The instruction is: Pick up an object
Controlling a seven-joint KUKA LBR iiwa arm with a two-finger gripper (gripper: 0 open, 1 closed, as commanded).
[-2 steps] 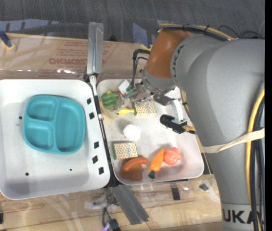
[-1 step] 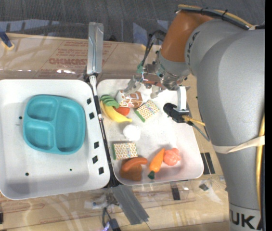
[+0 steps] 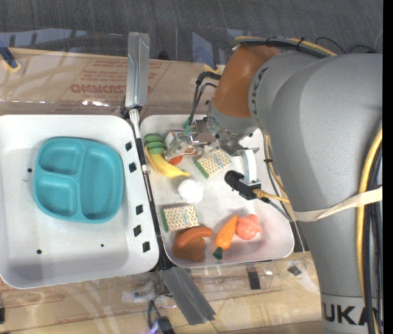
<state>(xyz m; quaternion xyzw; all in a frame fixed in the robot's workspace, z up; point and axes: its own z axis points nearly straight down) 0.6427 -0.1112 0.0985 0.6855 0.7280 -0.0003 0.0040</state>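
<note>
**Gripper low over the far end of the right bin**

Nearest the camera, at the near end of the right bin [image 3: 279, 245], lie three toy foods. A brown bun [image 3: 191, 242] sits at the left. A carrot [image 3: 225, 234] lies tilted just beside it, green tip toward the near rim. A pink-orange round fruit [image 3: 249, 227] touches the carrot's thick end. Just beyond the bun lies a waffle-patterned square [image 3: 181, 217], and beyond that a white ball [image 3: 190, 191] near the bin's middle.

The left bin [image 3: 15, 256] stands alongside and holds a teal divided plate [image 3: 79, 179], lying flat with its three compartments facing up.

Farther back in the right bin, a banana [image 3: 164, 165] lies close to the left wall. A second waffle square [image 3: 214, 162] lies to its right, and a small red piece [image 3: 176, 159] sits between the two. A green ribbed piece [image 3: 155, 143] lies at the banana's far end.

The gripper [image 3: 190, 138] is down at this far end, just beside the green ribbed piece and the red piece. Whether it is released or clenched cannot be told, nor whether it touches any toy. All the objects that could be picked up lie in the right bin.

The grey arm [image 3: 321, 131] enters from the right, with its orange band [image 3: 241, 82] over the bin's far rim. Farthest off, a cardboard sheet [image 3: 78, 82] lies under the bins. A grey metal bar [image 3: 138, 68] stands in line with the gap between them.
</note>
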